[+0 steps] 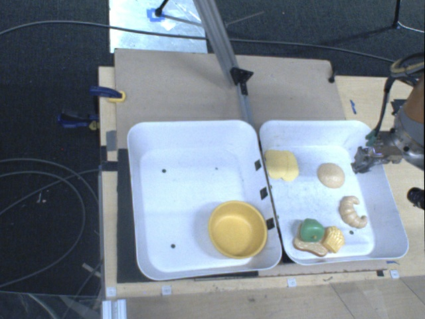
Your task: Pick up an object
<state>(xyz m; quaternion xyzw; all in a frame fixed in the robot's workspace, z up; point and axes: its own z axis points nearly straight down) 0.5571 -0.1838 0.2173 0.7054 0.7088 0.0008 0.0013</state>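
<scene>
The right bin (pixel 382 198) holds a pale yellow block (pixel 281 165), a cream round bun (pixel 331 175), a tan croissant (pixel 352 211), a green pepper (pixel 310 230) and a yellow corn-like piece (pixel 333 238) on a tan flat piece. A yellow bowl (pixel 237 228) sits in the left bin (pixel 153 178). My gripper (pixel 365 160) hangs at the right bin's right edge, just right of the bun and above the croissant. Nothing shows between its fingers.
A grey pole (pixel 219 35) slants down from the top to the seam between the bins. Blue and yellow clamps (pixel 99 105) grip the bench's left edge. Cables lie on the dark floor at left.
</scene>
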